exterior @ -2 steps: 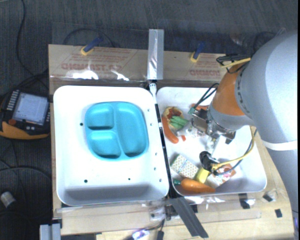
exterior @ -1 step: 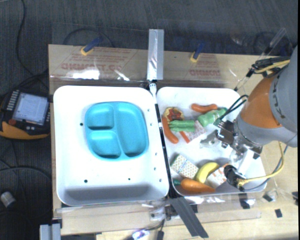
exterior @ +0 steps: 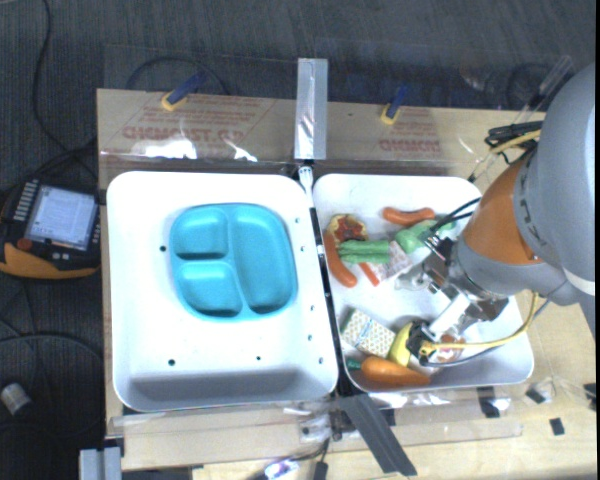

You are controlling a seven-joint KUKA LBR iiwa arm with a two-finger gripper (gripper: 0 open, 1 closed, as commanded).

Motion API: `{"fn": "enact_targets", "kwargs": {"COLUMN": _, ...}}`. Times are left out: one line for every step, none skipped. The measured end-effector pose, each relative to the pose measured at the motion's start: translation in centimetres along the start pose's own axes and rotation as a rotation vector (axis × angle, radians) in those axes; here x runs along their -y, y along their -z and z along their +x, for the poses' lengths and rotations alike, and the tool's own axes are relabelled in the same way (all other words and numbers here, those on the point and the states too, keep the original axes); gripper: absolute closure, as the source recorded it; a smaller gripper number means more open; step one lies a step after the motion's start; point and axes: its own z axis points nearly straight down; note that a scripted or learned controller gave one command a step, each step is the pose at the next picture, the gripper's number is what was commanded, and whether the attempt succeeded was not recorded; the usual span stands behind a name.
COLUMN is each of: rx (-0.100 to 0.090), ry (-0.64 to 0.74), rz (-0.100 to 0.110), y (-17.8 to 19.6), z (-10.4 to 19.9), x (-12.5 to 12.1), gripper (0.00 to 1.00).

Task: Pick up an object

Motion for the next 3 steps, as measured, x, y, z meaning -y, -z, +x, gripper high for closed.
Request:
{"fn": "enact_targets", "kwargs": {"rx": 0.031, "ry": -0.508, "rz": 0.03, "y": 16.3, "z": -1.0, "x": -1.9, "gripper": 0.0}}
{"fn": "enact_targets", "kwargs": {"rx": 0.032, "ry": -0.504, "rz": 0.036, "y": 6.7, "z": 4.3, "x": 7.5, "gripper": 0.0}}
{"fn": "enact_targets", "kwargs": {"rx": 0.038, "ry": -0.502, "rz": 0.035, "y": 7.5, "z": 4.3, "x": 7.4, "gripper": 1.0}}
